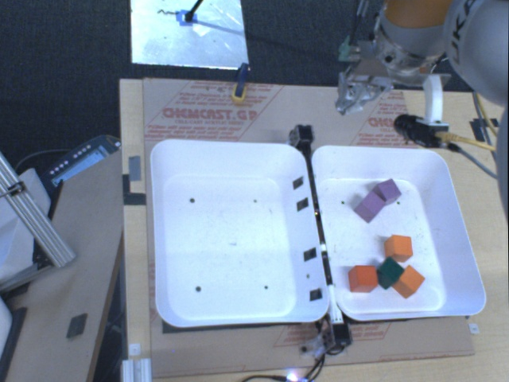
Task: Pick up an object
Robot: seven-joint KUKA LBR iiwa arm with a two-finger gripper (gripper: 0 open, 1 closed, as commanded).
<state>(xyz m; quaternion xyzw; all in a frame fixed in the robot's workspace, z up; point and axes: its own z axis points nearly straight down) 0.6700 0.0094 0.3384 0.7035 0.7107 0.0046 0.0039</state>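
From the camera above, the arm [453,14] comes in at the top right, grey with its orange band showing near one o'clock, and the gripper [355,98] hangs over the cardboard sheet [215,110] just beyond the far rim of the right bin [457,205], at about twelve o'clock from that bin's middle. Whether it is spread or pressed together I cannot tell from this slant; nothing is visible between its tips. Down in the right bin, two purple blocks [378,200] sit touching near the centre, the smaller one at the one o'clock corner of the larger. Toward five o'clock in the same bin there is a cluster: an orange block [398,247] on its own just above the rest, then a red-orange block [363,278], a dark green block [390,273] and another orange block [409,281] packed in a row, the green one wedged between its neighbours and touching both. All of these lie well apart from the gripper. The left bin [171,173] sits side by side with the right one, joined along a dark hinge strip [314,221] running from twelve to six o'clock. At eleven o'clock on the bench, a shiny metal plate [187,22] lies beyond the cardboard.
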